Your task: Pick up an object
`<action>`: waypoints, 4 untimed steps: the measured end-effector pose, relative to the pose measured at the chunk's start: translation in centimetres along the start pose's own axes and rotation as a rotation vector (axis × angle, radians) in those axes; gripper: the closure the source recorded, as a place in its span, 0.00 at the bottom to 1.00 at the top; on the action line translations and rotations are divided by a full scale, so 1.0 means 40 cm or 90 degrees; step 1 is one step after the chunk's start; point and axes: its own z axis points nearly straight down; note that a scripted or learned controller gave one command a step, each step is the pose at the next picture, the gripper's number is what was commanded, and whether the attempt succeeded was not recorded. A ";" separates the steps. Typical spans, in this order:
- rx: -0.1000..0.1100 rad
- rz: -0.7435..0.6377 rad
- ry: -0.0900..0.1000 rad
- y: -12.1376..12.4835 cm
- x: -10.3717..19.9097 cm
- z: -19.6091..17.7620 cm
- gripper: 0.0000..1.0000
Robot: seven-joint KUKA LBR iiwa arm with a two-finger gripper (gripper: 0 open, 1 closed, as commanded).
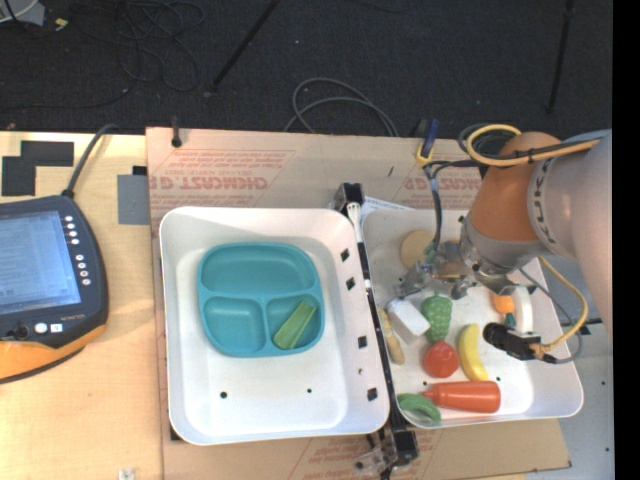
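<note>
The green toy vegetable (pixel 437 315) is crowded in the right bin (pixel 560 393) by a white block (pixel 408 319), tomato (pixel 440 358) and banana (pixel 471 353); the gripper (pixel 437 280) is hung just above; the jaws' state cannot be told; neighbours may be struck or caught.
</note>
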 end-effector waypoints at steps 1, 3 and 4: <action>-0.001 -0.002 -0.001 0.114 -0.045 0.001 0.00; -0.001 0.000 -0.001 0.111 0.064 -0.001 0.00; -0.002 0.000 -0.001 0.112 -0.095 -0.002 0.00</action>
